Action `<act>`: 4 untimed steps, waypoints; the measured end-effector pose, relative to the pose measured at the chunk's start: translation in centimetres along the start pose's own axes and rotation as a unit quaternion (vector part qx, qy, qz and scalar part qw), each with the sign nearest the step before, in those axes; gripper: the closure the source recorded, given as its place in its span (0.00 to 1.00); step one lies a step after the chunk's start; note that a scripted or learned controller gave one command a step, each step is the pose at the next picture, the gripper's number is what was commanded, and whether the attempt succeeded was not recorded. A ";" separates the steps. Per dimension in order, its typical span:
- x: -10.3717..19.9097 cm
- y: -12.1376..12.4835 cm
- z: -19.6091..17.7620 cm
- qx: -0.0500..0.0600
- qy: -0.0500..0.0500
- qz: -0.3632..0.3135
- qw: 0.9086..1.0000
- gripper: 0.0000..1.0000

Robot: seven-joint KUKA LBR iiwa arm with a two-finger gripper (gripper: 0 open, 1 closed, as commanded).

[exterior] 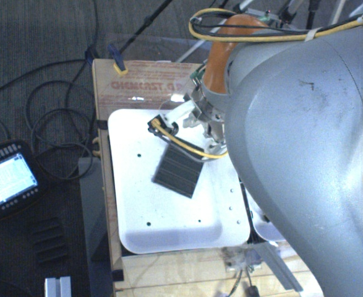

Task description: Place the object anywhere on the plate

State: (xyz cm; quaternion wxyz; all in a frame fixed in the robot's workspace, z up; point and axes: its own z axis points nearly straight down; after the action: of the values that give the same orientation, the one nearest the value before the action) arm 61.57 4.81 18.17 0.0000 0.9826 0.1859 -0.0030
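A dark ribbed rectangular object [178, 172] lies flat and turned at an angle in the middle of the left white bin [169, 237]. My gripper [201, 129] hangs over the bin's far right part, just above and behind the object, with a yellow cable looping past it. The big grey arm covers most of the right bin. A rounded white rim, perhaps the plate [266, 229], peeks out under the arm at the lower right.
A brown board [144, 85] lies behind the left bin, with a clamp [117, 59] at its far left corner. A lit handheld pendant [8, 178] and black cables sit on the floor to the left.
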 end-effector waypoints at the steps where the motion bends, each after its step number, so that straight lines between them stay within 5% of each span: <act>1: -2.9 -3.7 -1.8 0.000 0.000 -0.373 0.928 0.00; 2: 2.1 -5.8 1.5 -0.001 0.001 -0.590 0.808 0.00; 3: -5.3 -0.7 -0.1 -0.002 0.001 -0.741 0.671 0.00; 4: -0.9 0.8 -7.7 -0.003 0.001 -0.813 0.582 0.00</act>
State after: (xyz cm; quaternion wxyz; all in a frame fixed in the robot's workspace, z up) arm 61.04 3.71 25.90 0.0005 0.4205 0.9073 -0.0002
